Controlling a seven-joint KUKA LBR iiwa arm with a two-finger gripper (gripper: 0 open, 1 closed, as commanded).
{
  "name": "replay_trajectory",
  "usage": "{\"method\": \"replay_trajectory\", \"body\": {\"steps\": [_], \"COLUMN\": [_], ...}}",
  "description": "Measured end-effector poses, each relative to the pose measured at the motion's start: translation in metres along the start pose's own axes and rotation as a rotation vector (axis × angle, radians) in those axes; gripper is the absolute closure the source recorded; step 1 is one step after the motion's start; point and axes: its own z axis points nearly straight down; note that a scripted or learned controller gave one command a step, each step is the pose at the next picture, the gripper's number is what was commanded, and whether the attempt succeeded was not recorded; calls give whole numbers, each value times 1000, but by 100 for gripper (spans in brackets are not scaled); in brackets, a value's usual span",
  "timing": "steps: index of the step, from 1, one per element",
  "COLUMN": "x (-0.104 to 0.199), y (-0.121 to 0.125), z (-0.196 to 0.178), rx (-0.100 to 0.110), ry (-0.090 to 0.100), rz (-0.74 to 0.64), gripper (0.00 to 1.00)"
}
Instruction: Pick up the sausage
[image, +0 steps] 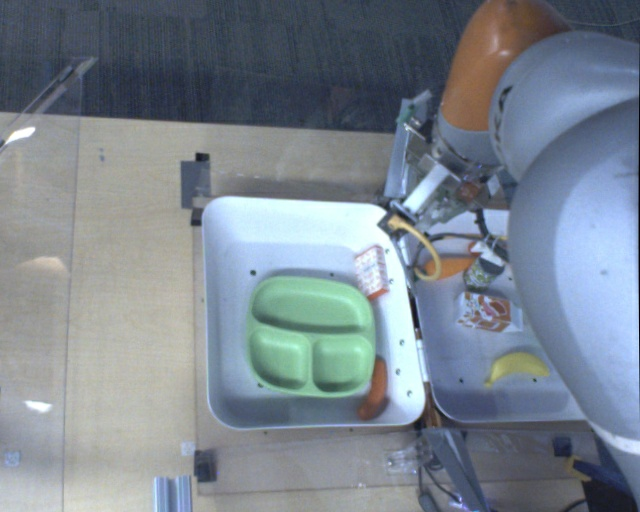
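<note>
The two-finger gripper (408, 222) at the end of the grey arm is seen at the far edge of the bench, over the top of the divide between the two shallow white plastic bins; whether it is open or closed cannot be told. A smooth orange band (480, 70) is wrapped around the arm above the wrist, and a thin yellow cable loop (430, 258) hangs just below the tool.

In the left bin (225, 300) three things are counted. A small printed packet with a red-and-white pattern (371, 270) lies nearest the tool, tilted against the far right side. A matte green moulded tray with three compartments (312, 336) — one long, two smaller — sits in the middle. The short reddish-brown sausage (375, 388), glossy and rounded at both ends, rests in the near right corner, just beside the tray's right edge and well apart from the tool.

In the right bin (440, 395) are seen one curved yellow banana (517, 368), one flat printed packet (487, 311) and one orange object (455, 267) partly hidden under the arm.
</note>
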Motion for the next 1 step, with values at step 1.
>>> {"method": "replay_trajectory", "body": {"steps": [1], "x": [48], "y": [-88], "z": [-2], "rx": [2], "ry": [-2], "rz": [31], "gripper": [100]}}
